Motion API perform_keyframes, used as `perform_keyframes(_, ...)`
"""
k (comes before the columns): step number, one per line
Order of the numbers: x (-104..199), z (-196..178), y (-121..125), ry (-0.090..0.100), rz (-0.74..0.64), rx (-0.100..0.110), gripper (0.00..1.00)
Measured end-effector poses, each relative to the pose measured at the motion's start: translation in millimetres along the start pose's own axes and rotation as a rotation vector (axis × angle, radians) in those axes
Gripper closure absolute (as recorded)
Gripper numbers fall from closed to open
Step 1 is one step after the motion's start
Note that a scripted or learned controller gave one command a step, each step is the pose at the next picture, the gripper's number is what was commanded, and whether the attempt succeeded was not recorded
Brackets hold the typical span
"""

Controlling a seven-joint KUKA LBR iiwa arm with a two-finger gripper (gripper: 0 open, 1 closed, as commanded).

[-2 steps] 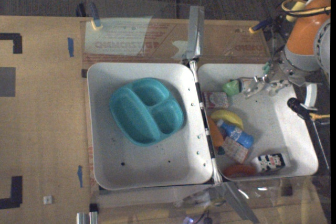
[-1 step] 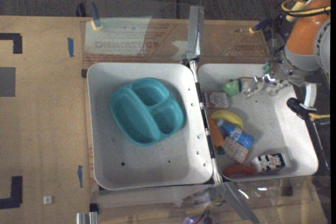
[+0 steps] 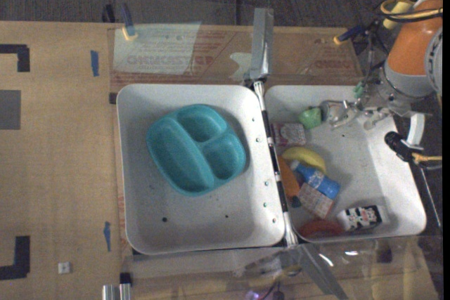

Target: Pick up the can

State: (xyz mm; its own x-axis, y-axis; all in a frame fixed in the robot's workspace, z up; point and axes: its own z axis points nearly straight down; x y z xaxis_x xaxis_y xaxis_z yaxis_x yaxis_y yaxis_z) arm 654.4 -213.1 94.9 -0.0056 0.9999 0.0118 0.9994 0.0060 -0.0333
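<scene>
We see two shallow white bins standing side by side on the desk (image 3: 56, 151). The left bin (image 3: 140, 221) holds a teal divided plate (image 3: 197, 149), which lies a little toward the far side of its bin.

The right bin (image 3: 394, 186) holds several small things, and most of them lie along its left wall. What seems to be the can (image 3: 290, 133), a small item with a pale pink label, lies close to that wall in the far half of the bin. Just beyond it is a green round object (image 3: 310, 116). On the near side of the can lies a banana (image 3: 304, 157), then a blue bottle (image 3: 318, 181) and a checkered small box (image 3: 316, 200). An orange object (image 3: 288, 179) rests along the wall beside them. A red object (image 3: 322, 227) and a black-and-white carton (image 3: 362, 217) lie near the front wall.

The arm (image 3: 411, 56) comes in from the right. Its jaws are over the far part of the right bin, just to the right of the green object and apart from the can. We cannot tell if the jaws are open or closed, and we see nothing between them.
</scene>
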Motion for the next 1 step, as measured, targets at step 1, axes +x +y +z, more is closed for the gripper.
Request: perform_keyframes(1, -0.7, 6.9, 6.5, 0.008, 0.020, 0.023, 0.00)
